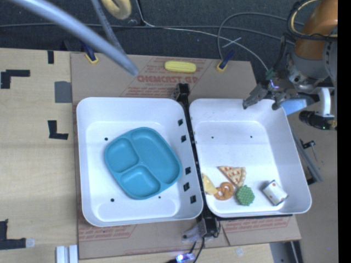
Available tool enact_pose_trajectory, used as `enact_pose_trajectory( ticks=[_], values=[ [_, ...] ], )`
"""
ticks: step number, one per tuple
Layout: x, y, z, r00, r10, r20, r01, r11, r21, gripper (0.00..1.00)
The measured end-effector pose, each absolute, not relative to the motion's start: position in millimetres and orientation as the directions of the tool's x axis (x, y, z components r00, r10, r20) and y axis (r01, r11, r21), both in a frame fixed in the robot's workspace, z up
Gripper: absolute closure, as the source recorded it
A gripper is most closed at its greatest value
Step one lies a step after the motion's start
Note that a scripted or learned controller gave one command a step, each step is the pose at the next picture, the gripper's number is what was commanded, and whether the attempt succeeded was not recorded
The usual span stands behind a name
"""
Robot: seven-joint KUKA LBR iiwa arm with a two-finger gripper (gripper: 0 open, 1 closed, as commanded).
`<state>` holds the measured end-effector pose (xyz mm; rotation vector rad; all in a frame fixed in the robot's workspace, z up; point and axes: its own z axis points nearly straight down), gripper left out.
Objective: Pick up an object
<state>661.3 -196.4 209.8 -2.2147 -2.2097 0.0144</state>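
The worktop (pixel 33 147) carries two shallow white bins side by side. The left bin (pixel 90 119) holds a blue divided plate (pixel 142 162), lying flat near its middle. The right bin (pixel 285 141) keeps its small things along the lower edge, in the lower right of the frame: a waffle-patterned wedge (pixel 232 174), a pretzel (pixel 224 191) touching a pale yellow piece (pixel 208 185), a green broccoli floret (pixel 245 195), and a small white-and-grey can (pixel 273 192) lying on its side, a little apart from the rest.

The arm (pixel 315 32) sits at the upper right, with the claw (pixel 262 96) over the far rim of the right bin. Its two dark fingers look spread and nothing sits between them.

Any of the small items would do. They look like light, stiff toy food, likely a bit slick. The can seems the easiest take: it stands clear of its neighbours, so the fingers could close across its round body. It may roll if nudged.
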Motion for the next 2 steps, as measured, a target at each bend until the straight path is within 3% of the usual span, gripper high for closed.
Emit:
enact_pose_trajectory(
  ticks=[1, 2],
  values=[
    [664.2, -196, 220, -0.001, 1.0, 0.0, 1.0, 0.001, -0.001, 0.0],
    [662.1, -189, 174, -0.002, 1.0, 0.0, 1.0, 0.002, -0.005, 0.0]
  ],
)
